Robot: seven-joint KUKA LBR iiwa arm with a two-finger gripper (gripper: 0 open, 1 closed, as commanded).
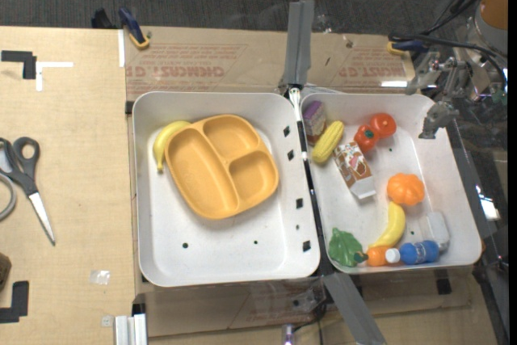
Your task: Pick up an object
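Pincer sits at the upper right corner of the right bin, over its rim; whether it is spread or closed cannot be told, and nothing is seen between its tips. Cables and wrist hardware crowd the space just above it.

Right bin contents, nearest first: red tomato and a smaller red pepper touching it, near the pincer. Below these, a small carton lying tilted. Left of it, a yellow corn cob leaning against a purple item at the bin's left wall. Mid-bin: an orange; beneath it a banana. Along the bottom wall: green leafy toy, a small orange piece, a blue bottle, and a pale translucent block.

Left bin: yellow divided plate, a second banana tucked against its upper left edge.

On the table, well apart to the left: scissors.
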